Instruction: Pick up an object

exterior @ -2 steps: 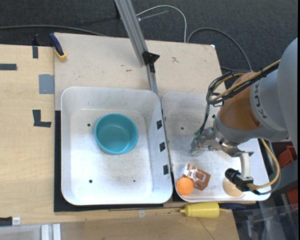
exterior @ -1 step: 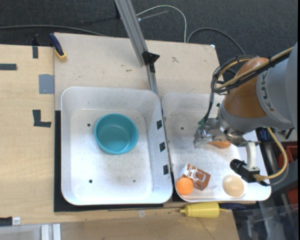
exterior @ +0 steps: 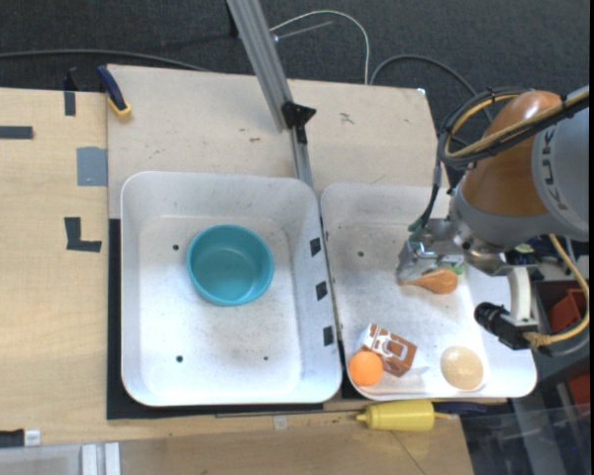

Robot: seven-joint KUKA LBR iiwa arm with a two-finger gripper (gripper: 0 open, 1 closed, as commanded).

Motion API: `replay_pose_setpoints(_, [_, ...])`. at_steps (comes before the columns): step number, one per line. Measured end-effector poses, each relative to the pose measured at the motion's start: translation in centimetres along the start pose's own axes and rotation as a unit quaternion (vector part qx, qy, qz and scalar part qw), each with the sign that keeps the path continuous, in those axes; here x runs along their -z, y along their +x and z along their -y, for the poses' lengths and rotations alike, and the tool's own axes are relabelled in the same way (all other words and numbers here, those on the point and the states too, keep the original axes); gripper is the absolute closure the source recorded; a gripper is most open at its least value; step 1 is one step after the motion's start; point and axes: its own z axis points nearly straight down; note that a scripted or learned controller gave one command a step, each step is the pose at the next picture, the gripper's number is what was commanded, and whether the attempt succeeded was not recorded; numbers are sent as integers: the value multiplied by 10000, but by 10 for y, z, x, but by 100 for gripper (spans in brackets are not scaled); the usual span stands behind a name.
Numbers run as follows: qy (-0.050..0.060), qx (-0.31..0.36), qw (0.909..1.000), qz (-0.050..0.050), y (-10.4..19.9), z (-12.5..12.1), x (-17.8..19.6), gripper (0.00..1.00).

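We start at the left: pale wooden bench top (exterior: 30, 265) with a few grey and black tape marks, plus a small blue-and-yellow clamp-like tool (exterior: 114, 90) near the top edge of the beige board. Next we see the left shallow white plastic bin (exterior: 148, 364); in it sits a round teal plastic bowl (exterior: 231, 264), upright, in the upper-middle part, apart from the bin walls. A grey metal pole (exterior: 262, 47) slants down from the top to the seam between the bins.

Moving right, the right shallow white plastic bin (exterior: 361, 216) touches the left one along the seam. Along its near edge we see a small orange ball (exterior: 365, 368) in the near-left corner, touching a brown-and-white printed wrapper or small box (exterior: 392, 349) just beside it, then a pale cream egg-shaped object (exterior: 462, 367) further right, apart from both. A yellow plastic bottle-like item (exterior: 401, 416) lies on its side just outside the bin's near rim.

Mid-bin, toward the right wall, lies an orange carrot-shaped object (exterior: 438, 281). The metallic two-finger gripper (exterior: 422, 259) sits right on top of it, touching its upper-left part. We cannot tell whether the jaws are spread or pinching; the object is not clearly between them. The grey arm with the orange band (exterior: 515, 156) comes in from the right.
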Motion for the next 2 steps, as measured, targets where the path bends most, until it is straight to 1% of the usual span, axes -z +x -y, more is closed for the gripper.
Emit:
replay_pose_setpoints(1, [-8,2,10000,2,3,0,62,100])
replay_pose_setpoints(2, [-3,4,10000,1,3,-1,100,100])
